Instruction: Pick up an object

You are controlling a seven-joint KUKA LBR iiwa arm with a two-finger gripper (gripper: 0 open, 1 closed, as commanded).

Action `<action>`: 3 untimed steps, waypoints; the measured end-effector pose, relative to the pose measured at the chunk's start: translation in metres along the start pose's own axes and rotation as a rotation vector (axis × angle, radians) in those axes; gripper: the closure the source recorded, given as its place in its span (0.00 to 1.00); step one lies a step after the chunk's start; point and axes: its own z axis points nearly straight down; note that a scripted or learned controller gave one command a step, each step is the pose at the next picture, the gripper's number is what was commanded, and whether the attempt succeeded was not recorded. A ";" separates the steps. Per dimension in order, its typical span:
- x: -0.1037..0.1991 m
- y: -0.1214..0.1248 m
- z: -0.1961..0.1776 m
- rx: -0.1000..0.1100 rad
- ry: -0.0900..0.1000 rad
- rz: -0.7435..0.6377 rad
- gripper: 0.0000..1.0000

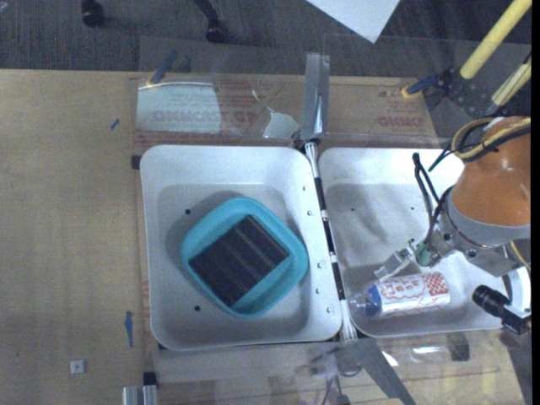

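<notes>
1. Judging progress: you should treat the pick as not yet done. The bottle [403, 294] lies on its side on the floor of the right bin [371, 184], unlifted.
2. The arm [494, 192] reaches down just above the bottle; the jaws [403, 264] appear slightly parted, gripping nothing.

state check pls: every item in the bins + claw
teal container: left bin, upright, tilted askew, dark ribbed block inside.
bottle: right bin, lying on its side, cap toward the divider.
claw: low over right bin, just above the bottle, not visibly gripping it.
</notes>
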 end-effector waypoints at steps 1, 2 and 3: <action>-0.076 -0.036 0.049 0.001 -0.001 0.314 0.00; -0.077 -0.036 0.039 -0.001 -0.003 0.317 1.00; -0.077 -0.036 0.039 -0.001 -0.003 0.317 0.00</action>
